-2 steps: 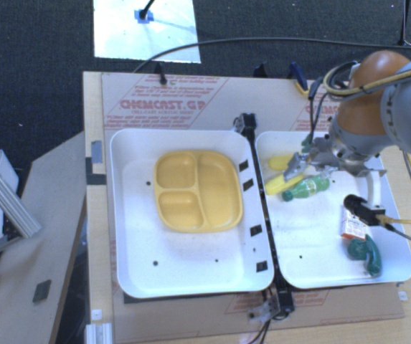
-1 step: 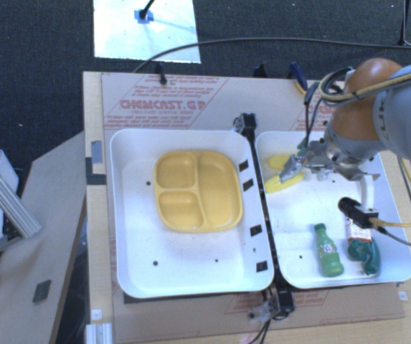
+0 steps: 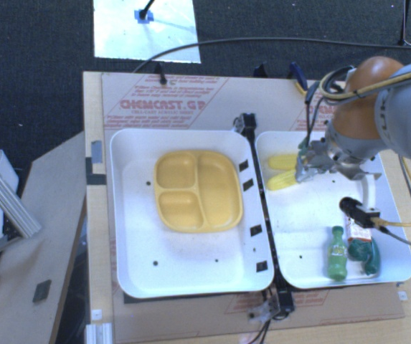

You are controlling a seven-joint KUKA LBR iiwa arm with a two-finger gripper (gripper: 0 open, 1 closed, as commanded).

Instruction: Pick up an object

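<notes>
The jaws (image 3: 304, 172) are seen low in the right bin (image 3: 313, 278), at the right end of two yellow, banana-like pieces (image 3: 282, 172) that lie near the bin's upper left corner; whether the jaws stand open or closed cannot be told, since the wrist housing covers them from above, and nothing can be confirmed as held. The step in hand is judged to be the approach or closing onto the lower yellow piece, which appears to be touched by or just beside the tool tip. For the next move, a firm closure across the narrow body of that piece would be called for, followed by a straight lift clear of the bin wall; a glancing contact could simply push the piece toward the divider. Farther out, a green bottle (image 3: 336, 253) and a dark green object (image 3: 365, 255) lie near the bin's lower right corner, well apart from the tool. In the left bin (image 3: 130, 264) a yellow compartment tray (image 3: 196, 190) rests, and both bins are carried by the table (image 3: 162, 95).
</notes>
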